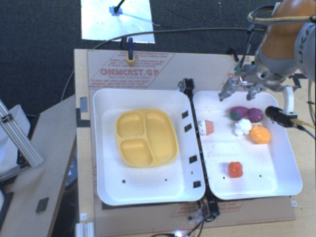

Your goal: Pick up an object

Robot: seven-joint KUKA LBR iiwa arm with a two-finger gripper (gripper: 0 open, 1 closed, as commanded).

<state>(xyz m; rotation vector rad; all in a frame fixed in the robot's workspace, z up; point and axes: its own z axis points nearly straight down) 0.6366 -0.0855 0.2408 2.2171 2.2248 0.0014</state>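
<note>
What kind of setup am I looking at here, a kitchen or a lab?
Most likely a robot test bench in a lab: two white bins taped onto cardboard, toy food such as a red pepper, loose cables, and dark carpet.

I see a yellow three-compartment plastic tray (146, 137) in the left white bin (106, 132), well left of the tool; a white sheet (114, 13) lies beyond.
</note>
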